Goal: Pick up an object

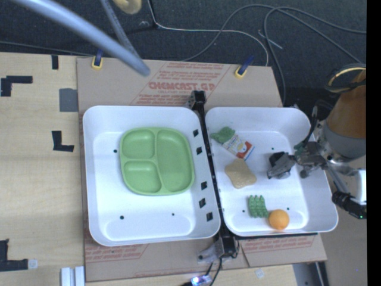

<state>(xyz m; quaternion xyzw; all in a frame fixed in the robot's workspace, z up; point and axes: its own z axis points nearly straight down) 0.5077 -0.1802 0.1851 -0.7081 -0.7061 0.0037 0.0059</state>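
While the gripper (280, 164) hangs low in the right bin (297, 119), nothing sits between its fingers; whether they're apart or together, can't tell. Pick not done, grasp and lift both left. Candidates all rest on the bin floor: tan sponge-like piece (240, 174) just beside the gripper, small packet (237, 145) near it, green block (257, 206) and orange ball (278, 219) side by side. Left bin (98, 130) holds a green divided tray (157, 161). Bins sit on cardboard (178, 82) over a wood bench (36, 189); cables (250, 16) trail behind.
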